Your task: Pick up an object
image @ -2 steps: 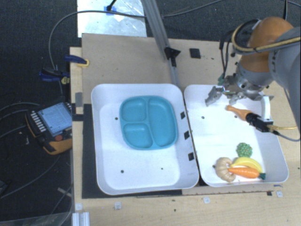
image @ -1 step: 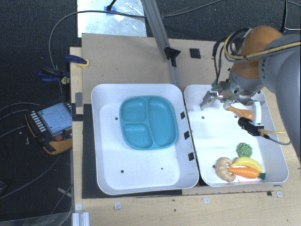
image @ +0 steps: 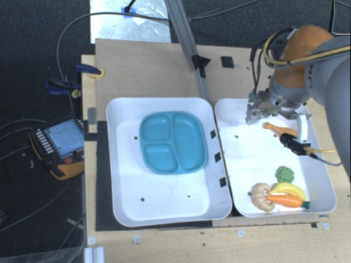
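Camera view, end effector (image: 255, 114) near right bin (image: 241, 163) far rim, grip state unclear, toy food (image: 278, 193) near corner

Grey arm (image: 323, 75) bends down, wrist (image: 290, 73) pointing leftward.

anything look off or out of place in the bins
Nothing stands out. The blue divided plate lies flat in the left bin; the toy foods, carrot included, cluster in the right bin's near corner.

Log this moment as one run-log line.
gripper: over right bin far end, holds nothing seen | carrot, banana, broccoli: right bin near corner | blue plate: left bin | pick: not yet done
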You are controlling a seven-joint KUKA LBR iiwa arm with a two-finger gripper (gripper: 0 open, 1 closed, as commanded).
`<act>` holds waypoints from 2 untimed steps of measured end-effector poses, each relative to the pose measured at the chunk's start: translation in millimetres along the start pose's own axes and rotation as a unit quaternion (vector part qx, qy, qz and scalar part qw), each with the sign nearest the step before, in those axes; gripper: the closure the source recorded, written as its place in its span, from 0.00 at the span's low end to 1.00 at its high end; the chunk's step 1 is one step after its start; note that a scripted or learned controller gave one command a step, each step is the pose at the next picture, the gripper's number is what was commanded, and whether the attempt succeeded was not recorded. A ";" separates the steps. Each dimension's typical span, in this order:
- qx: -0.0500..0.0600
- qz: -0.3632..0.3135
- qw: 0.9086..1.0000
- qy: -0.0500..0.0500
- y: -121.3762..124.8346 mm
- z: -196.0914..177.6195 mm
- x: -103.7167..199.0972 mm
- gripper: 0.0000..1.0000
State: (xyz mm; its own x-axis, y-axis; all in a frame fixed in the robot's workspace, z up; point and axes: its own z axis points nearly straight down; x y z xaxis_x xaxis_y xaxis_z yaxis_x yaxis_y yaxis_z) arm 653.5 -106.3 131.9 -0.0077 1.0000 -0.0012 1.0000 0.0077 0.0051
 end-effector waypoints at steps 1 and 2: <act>0.000 0.001 1.000 0.000 1.9 -43.9 1.8 1.00; 0.000 0.001 1.000 0.000 -2.5 -91.7 7.7 1.00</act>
State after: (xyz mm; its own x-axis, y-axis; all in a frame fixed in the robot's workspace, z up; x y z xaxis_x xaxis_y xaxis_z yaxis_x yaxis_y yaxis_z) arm 650.5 -98.6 223.5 -0.0063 1.0000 -0.0002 1.0000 0.0063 0.0054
